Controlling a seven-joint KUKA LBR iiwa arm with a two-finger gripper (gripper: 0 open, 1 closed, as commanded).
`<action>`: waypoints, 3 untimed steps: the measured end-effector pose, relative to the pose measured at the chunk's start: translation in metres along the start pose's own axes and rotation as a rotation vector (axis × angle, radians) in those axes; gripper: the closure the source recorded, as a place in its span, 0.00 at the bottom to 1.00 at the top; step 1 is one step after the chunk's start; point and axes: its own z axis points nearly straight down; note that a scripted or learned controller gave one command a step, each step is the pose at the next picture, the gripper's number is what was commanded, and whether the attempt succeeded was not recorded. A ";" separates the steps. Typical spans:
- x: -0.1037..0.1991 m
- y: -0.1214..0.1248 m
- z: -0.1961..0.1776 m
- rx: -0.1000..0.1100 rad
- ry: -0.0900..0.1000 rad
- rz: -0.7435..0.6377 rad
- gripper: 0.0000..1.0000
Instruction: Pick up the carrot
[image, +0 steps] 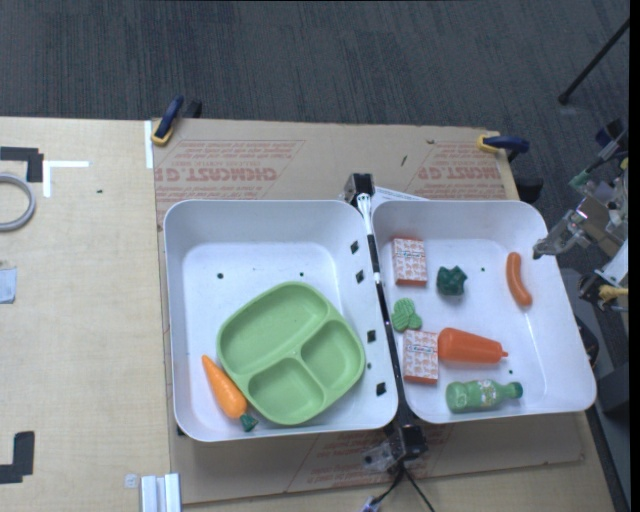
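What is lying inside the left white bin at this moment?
The left bin holds a green divided plate and the carrot beside the plate's left edge. What lies under the plate is covered.

Robot body seen at the right edge of the camera view, past the right bin's outer wall. Gripper (556, 243) end: pale grey metal, angular, tapering to a thin tip. Fingers too small and blurred to separate. Behind it, a boxy light-grey block with darker patches and small green marks near its top. Thin dark cables run along the upper part. A small yellow spot sits lower on the assembly, next to white and grey pieces. Finer detail, screws and markings unreadable.
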 end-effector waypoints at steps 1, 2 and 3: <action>0.019 -0.052 0.109 0.000 0.001 0.065 0.00; 0.010 0.000 -0.010 -0.001 0.000 0.046 0.00; 0.054 -0.047 0.117 0.001 0.000 0.190 0.00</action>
